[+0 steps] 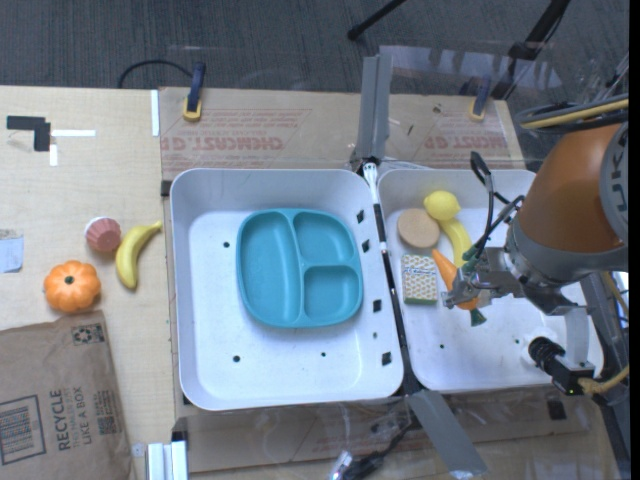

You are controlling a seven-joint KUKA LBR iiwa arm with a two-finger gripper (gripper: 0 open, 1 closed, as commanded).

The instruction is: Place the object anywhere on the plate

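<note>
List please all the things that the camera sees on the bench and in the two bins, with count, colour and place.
plate: 1, teal, three compartments, in the left bin
left bin: 1, white
right bin: 1, white
lemon: 1, yellow, right bin, far end
banana in bin: 1, yellow, right bin, below the lemon
round flat piece: 1, tan, right bin
sponge-like block: 1, yellow-green, right bin
carrot: 1, orange, right bin, beside the gripper
pumpkin: 1, orange, bench left
banana on bench: 1, yellow, bench left
cupcake-like item: 1, pink, bench left
paper bag: 1, brown, lower left
clamps: 2, blue-yellow, far edge
arm: 1, grey and orange, right
gripper: 1, dark, over the right bin
</note>
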